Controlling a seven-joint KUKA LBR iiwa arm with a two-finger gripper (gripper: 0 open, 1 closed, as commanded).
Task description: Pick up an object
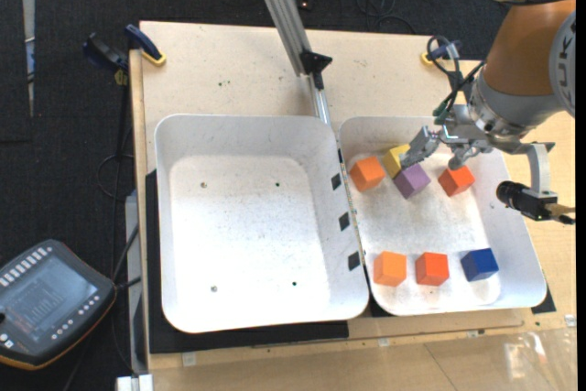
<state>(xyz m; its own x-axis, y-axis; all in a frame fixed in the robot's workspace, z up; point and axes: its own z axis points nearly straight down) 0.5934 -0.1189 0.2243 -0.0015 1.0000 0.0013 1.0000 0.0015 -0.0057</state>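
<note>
We see our pincer spread apart and holding nothing, its tips just above the purple block, at two o'clock in the right bin.

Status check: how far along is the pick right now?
Done: the arm has reached over the right bin, with the gripper low among the purple block, yellow block and a red-orange block. In hand: nothing visibly; every block appears to rest on the bin floor. Left: gripping one and lifting it.
</note>
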